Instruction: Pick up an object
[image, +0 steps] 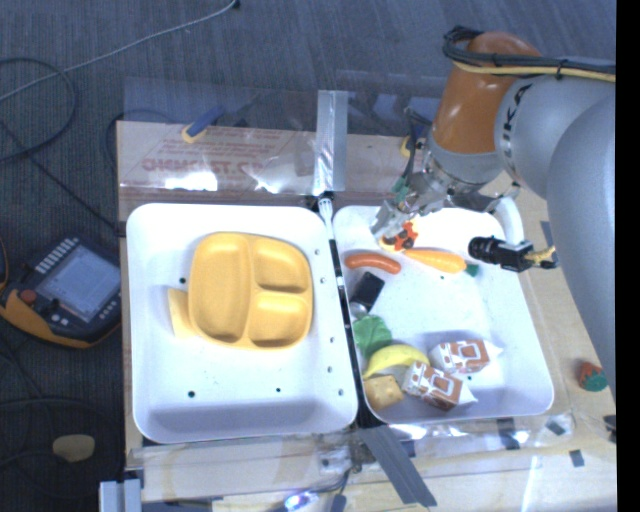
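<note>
One carrot (434, 260) just beside fingers (392, 226)

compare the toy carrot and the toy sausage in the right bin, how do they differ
The carrot is orange with a green tip toward the right; the sausage is red-brown with no tip. The carrot tapers and looks longer; the sausage is shorter with rounded ends. The carrot lies right of the sausage and nearer the bin's middle; the sausage lies close to the right bin's left wall. Both lie flat, roughly crosswise, near the far end.
</note>
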